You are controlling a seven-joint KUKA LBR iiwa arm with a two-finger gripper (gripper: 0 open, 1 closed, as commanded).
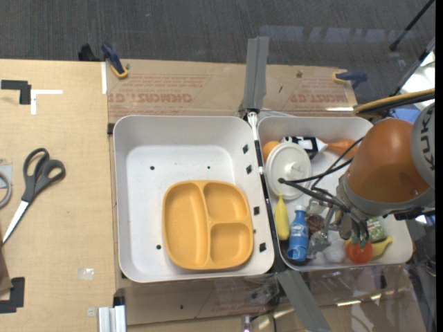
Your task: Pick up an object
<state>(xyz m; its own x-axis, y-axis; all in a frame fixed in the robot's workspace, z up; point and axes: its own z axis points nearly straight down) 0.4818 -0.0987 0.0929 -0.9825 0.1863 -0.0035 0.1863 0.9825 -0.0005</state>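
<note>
Camera view: right bin [396, 256] crowded with small things. Blue bottle [298, 236], slim with a paler label, upright-ish by the bin's left wall, beside a yellow banana-like piece [281, 218]. White round lid [289, 163] behind it; red tomato [359, 252] to its right. Gripper [333, 221] low over the clutter just right of the bottle; finger spread impossible to tell. Left bin [135, 192] with a yellow divided plate [207, 224].

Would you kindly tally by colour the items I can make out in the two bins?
Yellow: 3, divided plate, banana, small piece
White: 1, round lid
Blue: 1, bottle
Red: 1, tomato-like ball
Orange: 1, piece
Total: 7
</note>
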